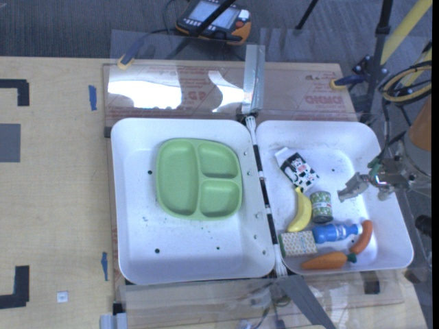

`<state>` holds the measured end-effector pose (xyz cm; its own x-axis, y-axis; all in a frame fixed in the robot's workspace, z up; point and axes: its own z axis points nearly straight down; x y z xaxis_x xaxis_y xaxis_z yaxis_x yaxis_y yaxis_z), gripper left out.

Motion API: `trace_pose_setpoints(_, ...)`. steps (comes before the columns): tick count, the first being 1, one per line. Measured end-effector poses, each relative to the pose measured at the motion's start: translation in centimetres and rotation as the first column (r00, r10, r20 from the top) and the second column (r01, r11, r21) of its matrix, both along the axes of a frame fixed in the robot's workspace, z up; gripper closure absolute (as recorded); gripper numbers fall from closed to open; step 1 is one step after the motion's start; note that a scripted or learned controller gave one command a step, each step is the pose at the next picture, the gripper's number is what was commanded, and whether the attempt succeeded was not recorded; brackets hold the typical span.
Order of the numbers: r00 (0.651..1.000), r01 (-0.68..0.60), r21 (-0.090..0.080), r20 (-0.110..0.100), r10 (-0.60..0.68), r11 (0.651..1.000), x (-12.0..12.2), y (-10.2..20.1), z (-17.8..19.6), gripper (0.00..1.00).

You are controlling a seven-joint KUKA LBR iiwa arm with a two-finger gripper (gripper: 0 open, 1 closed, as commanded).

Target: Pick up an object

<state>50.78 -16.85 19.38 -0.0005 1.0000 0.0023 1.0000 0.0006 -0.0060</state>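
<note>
Approach step: gripper (351, 188) hovers over right white bin (391, 235), jaws' state unclear, empty; next descend onto small green-labelled can (320, 206) beside yellow banana (301, 212).

We see a gripper (354, 186) of dull grey metal. Its wrist block is silvery, with small dark fittings.

Red print on the clear panel (322, 91) behind the bins, prob. mirrored, too blurred to read.

Claw (353, 187) reaches in from the right.
</note>
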Motion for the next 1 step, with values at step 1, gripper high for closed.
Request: trace_pose_setpoints(1, 0.994, 0.106, -0.001, -0.001, -0.106, 0.994, 2.82, 7.58, -8.89, 0.0)
